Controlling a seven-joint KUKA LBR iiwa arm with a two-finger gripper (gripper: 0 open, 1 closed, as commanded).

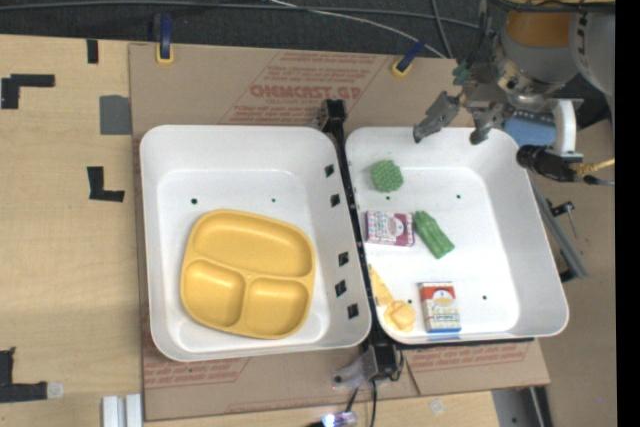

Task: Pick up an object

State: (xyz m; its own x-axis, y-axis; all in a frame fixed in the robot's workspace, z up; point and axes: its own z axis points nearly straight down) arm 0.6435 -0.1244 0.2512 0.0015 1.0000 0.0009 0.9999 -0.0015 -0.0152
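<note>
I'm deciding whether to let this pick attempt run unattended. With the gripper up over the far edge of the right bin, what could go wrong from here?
1. The pink packet and the green block lie almost touching, so the gripper, fingers spread, might nudge one while closing on the other.
2. The yellow piece sits against the bin wall, leaving little finger room.
3. The red box lies flat and may slip from a grasp.

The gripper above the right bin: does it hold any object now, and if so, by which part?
Nothing is held. The gripper hangs above the far edge of the right bin with its jaws spread and only air between them.
</note>
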